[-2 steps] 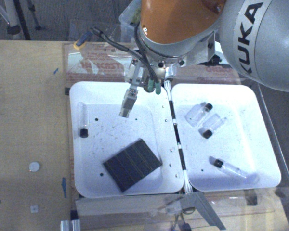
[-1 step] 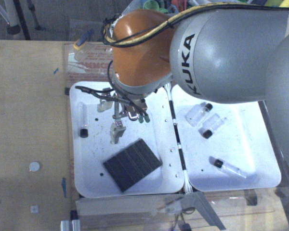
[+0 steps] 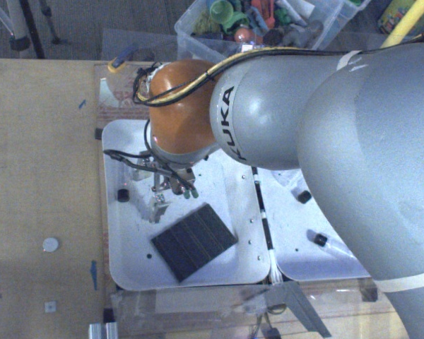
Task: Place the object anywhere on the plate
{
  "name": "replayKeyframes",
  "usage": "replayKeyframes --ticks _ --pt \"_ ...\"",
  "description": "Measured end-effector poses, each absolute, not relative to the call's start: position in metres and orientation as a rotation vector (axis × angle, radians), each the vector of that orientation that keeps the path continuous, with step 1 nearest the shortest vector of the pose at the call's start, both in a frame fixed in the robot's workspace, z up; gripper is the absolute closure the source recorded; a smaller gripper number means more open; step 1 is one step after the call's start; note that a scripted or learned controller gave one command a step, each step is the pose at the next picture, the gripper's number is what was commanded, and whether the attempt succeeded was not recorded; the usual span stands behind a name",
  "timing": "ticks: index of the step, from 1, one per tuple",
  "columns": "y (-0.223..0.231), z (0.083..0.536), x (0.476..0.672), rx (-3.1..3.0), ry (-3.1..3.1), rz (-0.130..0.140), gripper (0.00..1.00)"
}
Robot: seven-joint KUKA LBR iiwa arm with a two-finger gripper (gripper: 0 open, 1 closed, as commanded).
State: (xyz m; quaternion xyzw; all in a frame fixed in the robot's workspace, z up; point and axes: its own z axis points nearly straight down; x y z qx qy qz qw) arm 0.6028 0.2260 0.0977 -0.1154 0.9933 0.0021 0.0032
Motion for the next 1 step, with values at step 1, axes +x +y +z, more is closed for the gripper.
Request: replayKeyframes --ticks 1 --pt "0.2250 0.0911 0.5904 -0.489 3.091 0.006 0.00"
